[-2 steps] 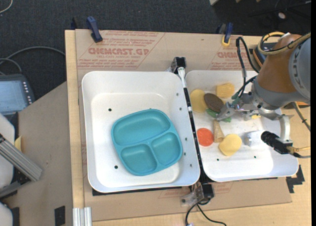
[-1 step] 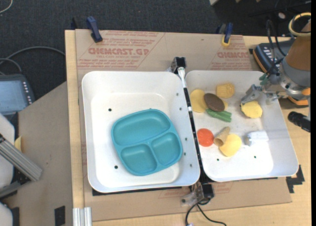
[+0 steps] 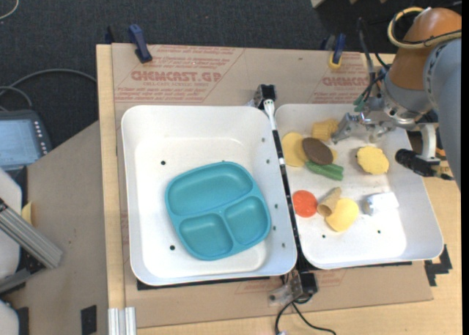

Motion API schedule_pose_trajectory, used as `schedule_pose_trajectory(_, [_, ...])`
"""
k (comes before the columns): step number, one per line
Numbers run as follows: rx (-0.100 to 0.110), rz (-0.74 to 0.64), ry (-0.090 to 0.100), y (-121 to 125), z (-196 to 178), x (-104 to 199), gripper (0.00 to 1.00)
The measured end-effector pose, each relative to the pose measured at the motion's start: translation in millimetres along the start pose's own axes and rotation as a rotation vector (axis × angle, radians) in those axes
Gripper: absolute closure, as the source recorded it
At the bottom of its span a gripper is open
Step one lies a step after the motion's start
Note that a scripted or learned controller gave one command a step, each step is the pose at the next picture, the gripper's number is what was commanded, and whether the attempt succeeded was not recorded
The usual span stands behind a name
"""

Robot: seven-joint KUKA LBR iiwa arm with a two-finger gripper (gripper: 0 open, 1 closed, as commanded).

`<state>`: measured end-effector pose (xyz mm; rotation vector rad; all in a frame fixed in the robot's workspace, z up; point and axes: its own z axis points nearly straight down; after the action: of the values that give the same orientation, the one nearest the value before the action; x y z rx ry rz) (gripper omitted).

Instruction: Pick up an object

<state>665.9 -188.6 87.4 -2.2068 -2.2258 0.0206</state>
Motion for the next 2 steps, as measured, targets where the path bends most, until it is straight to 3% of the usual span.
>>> schedule_pose_trajectory(1, [-0.017,0.005,0.020,-50.9,1.4,-28.4,0.00])
schedule_pose_trajectory(2, [-0.017,0.004,0.010,-5.5,-19.0,-31.1,0.00])
